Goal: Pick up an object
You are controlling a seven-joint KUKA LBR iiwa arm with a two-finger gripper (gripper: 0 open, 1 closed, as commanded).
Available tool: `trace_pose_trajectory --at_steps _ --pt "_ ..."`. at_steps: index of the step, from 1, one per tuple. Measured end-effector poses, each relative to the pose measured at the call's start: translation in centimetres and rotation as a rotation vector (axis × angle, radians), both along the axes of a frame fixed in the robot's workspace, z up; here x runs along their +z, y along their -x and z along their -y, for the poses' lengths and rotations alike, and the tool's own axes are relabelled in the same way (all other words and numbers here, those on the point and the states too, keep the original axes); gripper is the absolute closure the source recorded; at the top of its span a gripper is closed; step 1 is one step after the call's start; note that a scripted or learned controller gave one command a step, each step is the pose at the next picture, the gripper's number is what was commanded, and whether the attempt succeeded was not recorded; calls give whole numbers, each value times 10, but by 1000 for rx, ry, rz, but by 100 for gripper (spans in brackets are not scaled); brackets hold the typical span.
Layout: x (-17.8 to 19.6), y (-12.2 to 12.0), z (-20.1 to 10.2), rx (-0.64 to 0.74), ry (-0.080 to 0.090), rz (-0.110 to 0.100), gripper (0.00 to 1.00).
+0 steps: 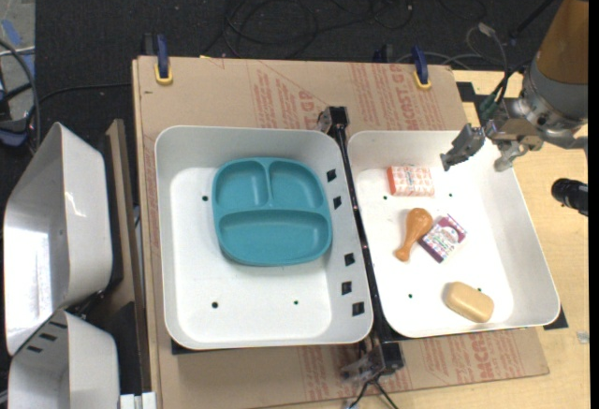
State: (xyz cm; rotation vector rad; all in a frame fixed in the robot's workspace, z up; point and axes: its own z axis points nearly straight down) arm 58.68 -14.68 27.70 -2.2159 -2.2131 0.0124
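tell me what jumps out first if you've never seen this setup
The big teal divided plate lying flat in the left bin draws the eye first. Next come the small things scattered in the right bin: a pink-and-white packet, an orange drumstick, a purple carton touching it, and a tan bread roll. The gripper hangs open over that bin's far right corner.

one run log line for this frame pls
tool open, above right bin far edge | holding nothing | orange drumstick, pink box untouched

Plate [272, 211] in left bin [178, 239]; four items in right bin [524, 239] (drumstick [414, 233] centre).
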Motion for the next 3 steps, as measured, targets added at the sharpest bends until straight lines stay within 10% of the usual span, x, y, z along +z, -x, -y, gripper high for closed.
trace_pose_trajectory --at_steps 1,3 --pt "7 -2 0 2 2 12 0" --pt "-99 -5 -6 0 1 10 0"
